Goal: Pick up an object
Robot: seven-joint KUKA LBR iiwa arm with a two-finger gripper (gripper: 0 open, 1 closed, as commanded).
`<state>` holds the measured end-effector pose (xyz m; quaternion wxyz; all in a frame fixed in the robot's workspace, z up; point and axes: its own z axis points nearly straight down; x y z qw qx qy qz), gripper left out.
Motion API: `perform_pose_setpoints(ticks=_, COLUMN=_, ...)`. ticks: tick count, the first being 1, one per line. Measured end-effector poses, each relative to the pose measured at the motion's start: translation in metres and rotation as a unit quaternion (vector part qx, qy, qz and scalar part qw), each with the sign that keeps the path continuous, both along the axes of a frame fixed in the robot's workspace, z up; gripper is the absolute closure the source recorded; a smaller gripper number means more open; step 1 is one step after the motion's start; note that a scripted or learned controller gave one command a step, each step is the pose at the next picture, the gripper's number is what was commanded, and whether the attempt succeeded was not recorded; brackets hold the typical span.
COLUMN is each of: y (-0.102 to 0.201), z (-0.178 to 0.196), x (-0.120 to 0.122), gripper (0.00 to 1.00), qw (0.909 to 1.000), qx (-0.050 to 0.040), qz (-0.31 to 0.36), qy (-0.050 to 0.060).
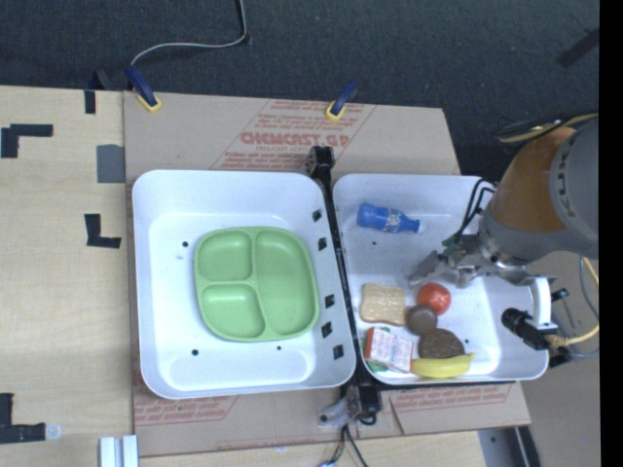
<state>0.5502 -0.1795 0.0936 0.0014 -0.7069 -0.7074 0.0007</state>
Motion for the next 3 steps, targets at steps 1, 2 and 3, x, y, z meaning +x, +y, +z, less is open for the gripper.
perform_pose_setpoints(ticks=1, y=0.066, z=-0.007, x=-0.050, gripper=0.00, qw=1.0000, qx=-0.0008, qz=0.000, qy=-0.003)
perform_pose_setpoints(ticks=2, y=0.065, z=0.003, x=-0.049, gripper=1.00, qw=1.0000, qx=-0.0015, qz=-0.001, qy=-0.004)
perform_pose_setpoints(ticks=3, y=0.114, z=0.095, x=-0.016, gripper=1.00, qw=1.0000, qx=-0.0004, qz=0.001, qy=-0.002)
